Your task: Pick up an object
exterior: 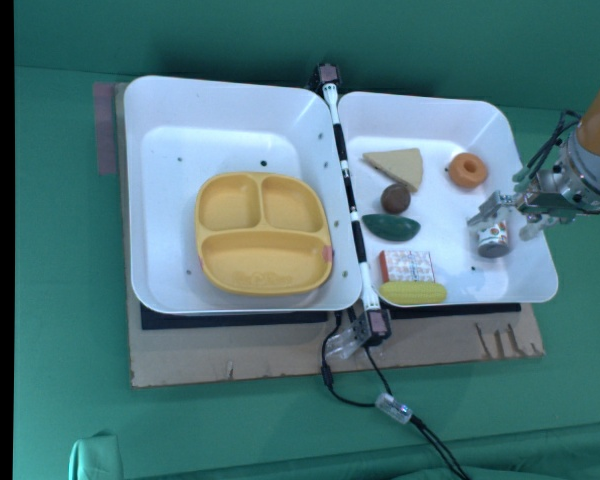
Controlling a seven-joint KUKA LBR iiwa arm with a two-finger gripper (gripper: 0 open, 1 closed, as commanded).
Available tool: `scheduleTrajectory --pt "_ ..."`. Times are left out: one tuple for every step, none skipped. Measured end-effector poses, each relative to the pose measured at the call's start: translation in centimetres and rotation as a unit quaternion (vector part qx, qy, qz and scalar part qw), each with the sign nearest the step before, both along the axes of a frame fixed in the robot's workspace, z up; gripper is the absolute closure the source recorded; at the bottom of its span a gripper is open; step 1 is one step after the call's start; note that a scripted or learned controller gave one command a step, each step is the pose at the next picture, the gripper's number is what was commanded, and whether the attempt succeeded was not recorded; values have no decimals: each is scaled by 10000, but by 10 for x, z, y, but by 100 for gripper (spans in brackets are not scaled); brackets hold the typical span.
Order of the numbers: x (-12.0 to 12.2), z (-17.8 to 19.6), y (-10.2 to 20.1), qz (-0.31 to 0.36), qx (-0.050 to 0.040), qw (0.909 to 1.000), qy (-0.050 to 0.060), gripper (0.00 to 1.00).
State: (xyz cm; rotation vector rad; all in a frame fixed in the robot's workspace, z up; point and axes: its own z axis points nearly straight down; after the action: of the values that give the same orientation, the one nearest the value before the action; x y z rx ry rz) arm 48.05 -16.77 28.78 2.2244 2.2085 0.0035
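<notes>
Green cloth covers the table (70,268), and on it a brown cardboard sheet (230,353) carries two shallow white bins side by side. Inside the left bin (165,118) lies a yellow plate (263,233) with three compartments, and nothing is on the plate. Inside the right bin (430,118) are several small things: a tan wedge (398,166) near the top, an orange ring (468,170) to its right, a dark brown ball (396,199) just under the wedge, a dark green pod (391,228) under the ball, a small box (407,265) with a coloured pattern lower down, and a yellow corn cob (413,293) touching the lower side of the box. A small can (493,239) stands near the right wall of this bin, well apart from the box and the pod. The grey arm (590,163) with its orange band comes in from the right, and its pincer (502,218) is low over the can. One finger (485,211) touches the top left of the can; I cannot tell if the pincer is apart or clamped on the can. A black cable (420,430) runs from between the bins down over the cloth.
</notes>
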Motion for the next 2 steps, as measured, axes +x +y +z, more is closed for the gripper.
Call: scheduleTrajectory --pt "49 -97 17 42 47 10000 -38 0" --pt "138 -100 25 19 -19 10000 -65 0"
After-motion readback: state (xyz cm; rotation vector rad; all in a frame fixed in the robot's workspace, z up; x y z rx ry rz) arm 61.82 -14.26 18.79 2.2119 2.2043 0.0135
